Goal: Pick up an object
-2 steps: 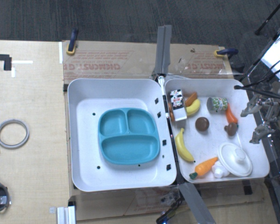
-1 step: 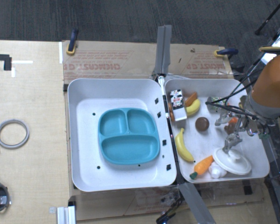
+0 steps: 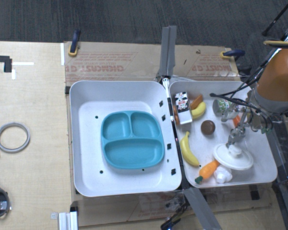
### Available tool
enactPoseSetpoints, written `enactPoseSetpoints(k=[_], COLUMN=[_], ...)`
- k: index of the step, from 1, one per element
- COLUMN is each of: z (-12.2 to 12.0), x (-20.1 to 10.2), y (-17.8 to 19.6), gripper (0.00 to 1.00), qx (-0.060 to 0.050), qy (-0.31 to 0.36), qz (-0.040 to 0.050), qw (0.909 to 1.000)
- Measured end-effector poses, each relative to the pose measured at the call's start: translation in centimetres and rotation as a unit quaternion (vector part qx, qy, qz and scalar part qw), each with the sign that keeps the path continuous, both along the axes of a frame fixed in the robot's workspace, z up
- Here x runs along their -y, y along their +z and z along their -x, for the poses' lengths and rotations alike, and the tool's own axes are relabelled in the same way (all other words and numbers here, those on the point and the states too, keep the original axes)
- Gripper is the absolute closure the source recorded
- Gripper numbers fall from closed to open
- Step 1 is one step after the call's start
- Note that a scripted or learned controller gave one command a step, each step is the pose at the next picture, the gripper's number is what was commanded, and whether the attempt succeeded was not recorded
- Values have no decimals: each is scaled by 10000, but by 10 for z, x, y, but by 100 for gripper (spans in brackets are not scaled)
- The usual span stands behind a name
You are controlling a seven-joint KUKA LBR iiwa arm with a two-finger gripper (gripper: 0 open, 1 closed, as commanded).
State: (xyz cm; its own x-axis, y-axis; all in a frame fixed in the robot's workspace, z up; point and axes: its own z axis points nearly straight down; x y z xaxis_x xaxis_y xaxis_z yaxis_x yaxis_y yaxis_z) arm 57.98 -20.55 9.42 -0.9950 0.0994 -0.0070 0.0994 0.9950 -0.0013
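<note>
Single fixed camera, mounted above the bench [image 3: 29, 80], looking down at a slant. Far bench edge and dark floor [image 3: 134, 8] run across the top of frame; near edge sits at the bottom. Both white bins are framed whole: left bin [image 3: 81, 143] near centre, right bin [image 3: 259, 171] toward the right margin. Wide standoff, so bench surface left of the bins is also covered, including a roll of tape [image 3: 12, 137]. The arm [image 3: 278, 80] enters from the right edge, partly cropped. No second view to overlap with.
</note>
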Motion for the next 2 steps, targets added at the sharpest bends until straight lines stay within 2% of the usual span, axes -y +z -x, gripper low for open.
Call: enactPoseSetpoints(k=[1,2], z=[-54,-58], x=[0,-1], y=[-3,10], gripper=[0,100], qx=[-117,-39], qy=[-530,-519], qz=[-10,2], qw=[9985,9986])
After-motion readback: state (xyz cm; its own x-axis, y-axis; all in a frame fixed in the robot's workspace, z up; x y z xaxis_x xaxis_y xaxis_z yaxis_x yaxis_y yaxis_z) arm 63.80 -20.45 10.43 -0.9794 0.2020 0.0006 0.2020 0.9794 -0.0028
